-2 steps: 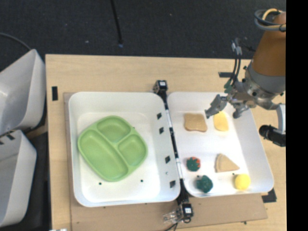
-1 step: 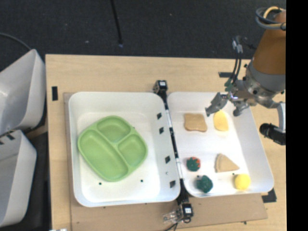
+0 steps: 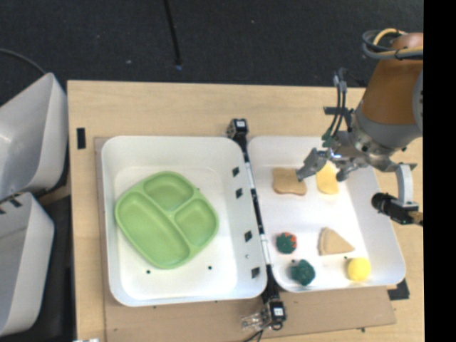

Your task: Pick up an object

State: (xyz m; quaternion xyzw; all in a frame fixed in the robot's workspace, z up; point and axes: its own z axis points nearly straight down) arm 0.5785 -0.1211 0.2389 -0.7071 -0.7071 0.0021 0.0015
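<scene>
Your gripper [image 3: 328, 164] sits over the far part of the right bin [image 3: 381, 262], fingers spread apart, one dark finger angled down toward the tan bread-shaped piece [image 3: 288, 182] and the other by the pale yellow piece [image 3: 327, 181]. Nothing sits between those fingers, so you are holding nothing right now.

Starting at the near edge of that right bin, you've got a dark green lumpy piece [image 3: 302, 271] just beside the divider, and a bright yellow ball [image 3: 358, 268] over to the right of it. One step farther back, a small green piece with a red top [image 3: 286, 243] sits near the divider, and a tan wedge [image 3: 334, 242] lies to its right, well apart from it. Farther still come the bread-shaped piece and the pale yellow piece, side by side with a small gap, directly under your gripper (whether a fingertip actually touches either one, I cannot tell from this slant).

Over in the left bin [image 3: 125, 276], a light green divided tray [image 3: 166, 218] lies flat with its three compartments facing up.

Your grey arm with the orange band [image 3: 388, 84] comes in from the far right.
</scene>
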